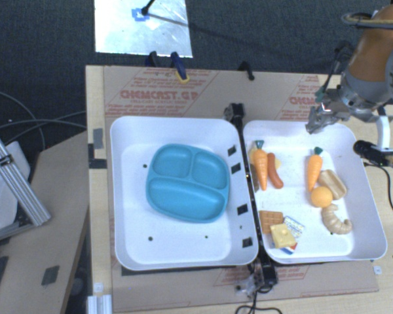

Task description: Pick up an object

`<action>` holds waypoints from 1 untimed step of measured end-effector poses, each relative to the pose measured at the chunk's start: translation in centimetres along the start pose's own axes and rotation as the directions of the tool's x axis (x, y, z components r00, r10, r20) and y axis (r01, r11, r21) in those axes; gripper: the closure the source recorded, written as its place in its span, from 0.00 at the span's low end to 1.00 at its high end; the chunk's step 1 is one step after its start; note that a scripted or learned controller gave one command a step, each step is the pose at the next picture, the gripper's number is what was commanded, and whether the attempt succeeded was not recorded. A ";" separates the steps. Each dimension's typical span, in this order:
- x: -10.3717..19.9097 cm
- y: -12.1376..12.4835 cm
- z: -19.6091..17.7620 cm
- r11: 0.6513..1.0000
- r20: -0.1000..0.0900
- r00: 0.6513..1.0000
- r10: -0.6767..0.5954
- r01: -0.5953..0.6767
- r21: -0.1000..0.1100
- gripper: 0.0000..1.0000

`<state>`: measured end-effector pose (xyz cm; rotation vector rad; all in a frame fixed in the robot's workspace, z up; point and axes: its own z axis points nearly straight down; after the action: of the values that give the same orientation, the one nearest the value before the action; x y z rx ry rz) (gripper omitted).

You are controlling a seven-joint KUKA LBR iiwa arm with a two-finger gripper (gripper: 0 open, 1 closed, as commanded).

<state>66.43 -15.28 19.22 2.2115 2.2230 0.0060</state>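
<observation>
From the camera view, the jaws (316, 124) hung over the far edge of the right bin (367, 208); whether they were parted I could not tell. The nearest carrot (314, 169) lay just nearward of them, its long axis running away from them, leafy end closest.

Blue divided plate (187, 190) in left bin (128, 149)

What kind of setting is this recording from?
Probably a robotics lab bench for pick-up trials: two white bins on a cardboard-covered bench, toy food such as a carrot, a blue divided plate.
</observation>
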 end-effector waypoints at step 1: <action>0.0 0.1 -3.4 1.000 -0.001 1.000 -0.001 0.001 0.002 1.00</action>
<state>66.54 -15.29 22.66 2.2124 2.2252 0.0044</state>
